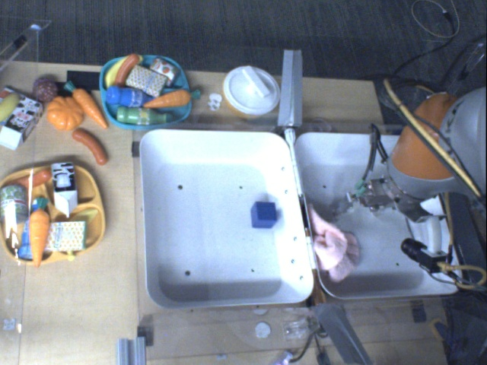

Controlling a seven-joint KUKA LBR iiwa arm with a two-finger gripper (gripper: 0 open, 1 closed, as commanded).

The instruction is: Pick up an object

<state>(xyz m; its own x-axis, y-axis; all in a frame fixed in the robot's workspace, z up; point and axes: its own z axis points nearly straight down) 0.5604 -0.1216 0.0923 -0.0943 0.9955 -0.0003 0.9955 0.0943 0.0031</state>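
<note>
Camera view: gripper (364, 196) hangs over the right bin (396, 276) (finger state I cannot tell), pink cloth (332, 248) crumpled just below-left of it, against the bin's left wall.

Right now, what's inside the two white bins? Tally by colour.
Blue: 1, the blue cube in the left bin.
Pink: 1, the pink cloth in the right bin, against the divider side.
Total: 2.

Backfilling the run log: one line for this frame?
arm: over right bin | gripper: above bin floor, nothing seen held | pink cloth: right bin, left wall | blue cube: left bin
</note>
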